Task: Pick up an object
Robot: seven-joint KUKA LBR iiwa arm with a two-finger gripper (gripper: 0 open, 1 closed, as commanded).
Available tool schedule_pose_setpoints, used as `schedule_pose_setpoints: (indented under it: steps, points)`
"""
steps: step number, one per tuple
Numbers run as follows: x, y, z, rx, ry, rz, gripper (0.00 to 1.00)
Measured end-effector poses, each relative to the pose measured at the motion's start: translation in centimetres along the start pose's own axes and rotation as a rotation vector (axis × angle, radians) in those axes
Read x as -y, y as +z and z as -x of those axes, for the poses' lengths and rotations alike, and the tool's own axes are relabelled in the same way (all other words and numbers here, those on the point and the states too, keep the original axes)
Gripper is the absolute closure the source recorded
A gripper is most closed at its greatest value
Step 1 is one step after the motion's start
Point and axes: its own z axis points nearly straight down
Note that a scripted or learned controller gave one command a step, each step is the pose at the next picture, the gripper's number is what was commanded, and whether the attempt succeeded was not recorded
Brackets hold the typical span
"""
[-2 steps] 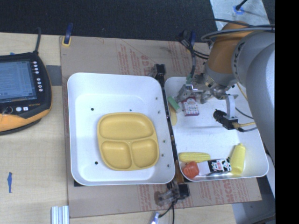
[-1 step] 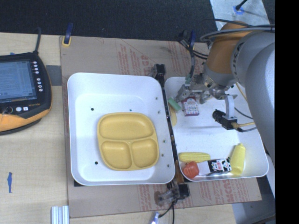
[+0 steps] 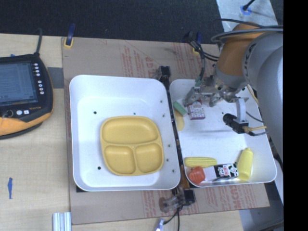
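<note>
Reaching in from the right, the grey arm (image 3: 262, 81) with its orange band hangs over the far end of the right bin (image 3: 211, 138), and its gripper (image 3: 198, 101) sits low at that bin's far left part. Whether its jaws are parted or clenched cannot be told; the metal parts there blur together. A small pink-and-white box (image 3: 196, 111) lies directly under the gripper, touching or just below it.

The left bin (image 3: 84, 129), the larger of the two, holds one thing: a yellow divided tray (image 3: 131, 145) with three compartments, lying flat near its middle, with bare white floor along every wall.

In the right bin, the near edge is crowded: a yellow bottle (image 3: 245, 163) tilted at the right corner, a black-and-white carton (image 3: 225, 171) beside it, a yellow corn cob (image 3: 200, 162) lying crosswise, and a red tomato-like piece (image 3: 197, 175) in the near left corner. A green piece (image 3: 179, 108) and a pale yellow piece (image 3: 179, 123) lean at the left wall. The middle floor of this bin is open.

A handheld control pendant (image 3: 21, 93) rests on the bench, well left of both bins.
</note>
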Motion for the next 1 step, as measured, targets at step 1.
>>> schedule_pose_setpoints:
  steps: [1]
  points:
    - [-0.02, -1.05, 0.03, 0.000, -0.002, -0.001, 1.00]
